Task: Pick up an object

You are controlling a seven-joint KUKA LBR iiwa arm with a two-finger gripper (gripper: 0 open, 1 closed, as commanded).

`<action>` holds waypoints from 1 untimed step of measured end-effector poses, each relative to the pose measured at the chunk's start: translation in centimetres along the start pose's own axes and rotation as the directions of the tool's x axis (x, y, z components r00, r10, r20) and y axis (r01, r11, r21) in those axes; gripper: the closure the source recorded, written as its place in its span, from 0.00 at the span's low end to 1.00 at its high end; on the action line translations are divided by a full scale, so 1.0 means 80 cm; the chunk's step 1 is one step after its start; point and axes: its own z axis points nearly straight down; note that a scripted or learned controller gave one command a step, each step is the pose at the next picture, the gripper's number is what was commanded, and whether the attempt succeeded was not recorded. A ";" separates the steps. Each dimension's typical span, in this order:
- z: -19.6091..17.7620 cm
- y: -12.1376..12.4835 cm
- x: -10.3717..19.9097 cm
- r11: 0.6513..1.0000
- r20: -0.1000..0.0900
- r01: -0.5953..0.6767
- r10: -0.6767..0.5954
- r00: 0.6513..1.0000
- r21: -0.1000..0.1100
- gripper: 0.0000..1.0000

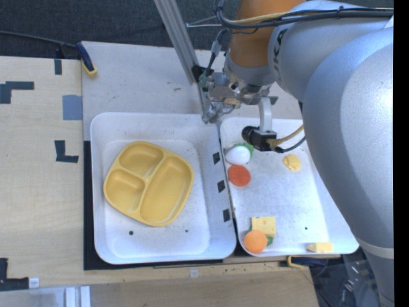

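My tool (210, 116) hangs over the far rim where the two white bins meet, pointing down at the dividing edge. From this angle I cannot tell whether it is spread or pressed together, and I see nothing caught in it.

The things to pick all lie apart from it. In the left bin (198, 235) a yellow divided plate (148, 183) lies flat, turned slightly askew. In the right bin (287, 197) a white egg-shaped piece (239, 153) sits at the far left, closest to my tool, with a red round piece (239, 175) just on its near side. A small yellow lump (292, 162) lies to their right. At the near end, a yellow block (264, 225) touches an orange ball (255, 241), and a small yellow-orange bar (319, 247) rests by the near right rim. Both bins stand on the table (32, 171).
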 end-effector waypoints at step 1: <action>0.000 -0.002 -0.002 1.000 0.002 -0.002 0.001 1.000 0.002 0.00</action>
